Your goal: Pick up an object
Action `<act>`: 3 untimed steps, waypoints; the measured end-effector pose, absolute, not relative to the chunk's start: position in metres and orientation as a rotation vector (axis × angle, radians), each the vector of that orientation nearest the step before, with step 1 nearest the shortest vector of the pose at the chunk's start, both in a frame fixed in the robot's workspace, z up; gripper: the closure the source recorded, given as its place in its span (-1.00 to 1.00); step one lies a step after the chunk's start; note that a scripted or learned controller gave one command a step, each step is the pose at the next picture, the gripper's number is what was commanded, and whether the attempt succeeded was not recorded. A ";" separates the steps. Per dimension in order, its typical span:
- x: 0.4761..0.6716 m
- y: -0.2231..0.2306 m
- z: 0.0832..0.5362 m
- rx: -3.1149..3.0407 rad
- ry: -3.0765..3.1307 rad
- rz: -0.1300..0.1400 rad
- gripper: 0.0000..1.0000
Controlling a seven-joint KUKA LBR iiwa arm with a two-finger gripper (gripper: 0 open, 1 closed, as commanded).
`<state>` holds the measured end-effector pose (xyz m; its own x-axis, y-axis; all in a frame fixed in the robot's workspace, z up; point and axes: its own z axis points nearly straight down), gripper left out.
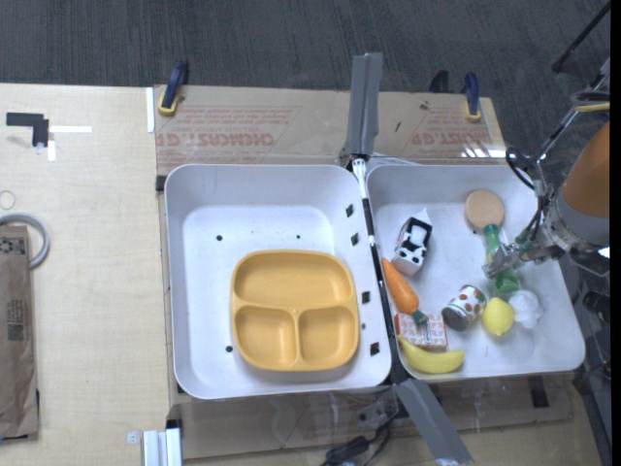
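Orange carrot [399,285] lies lengthwise, leafy end toward banana [433,359].

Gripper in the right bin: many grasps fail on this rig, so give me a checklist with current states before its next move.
1. Gripper over right bin: ok.
2. Object seen between fingers: cannot tell.
3. Green-handled brush directly at gripper: ok.
4. Lemon and can crowd the spot: not ok.
5. Yellow tray in left bin, out of the way: ok.
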<state>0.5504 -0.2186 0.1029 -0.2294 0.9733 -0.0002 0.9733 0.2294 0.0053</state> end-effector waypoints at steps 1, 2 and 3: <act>0.614 -0.222 0.092 1.877 2.519 -0.001 1.00; 0.597 -0.222 0.092 1.645 2.675 0.000 1.00; 0.655 -0.224 0.182 1.690 2.665 -0.014 1.00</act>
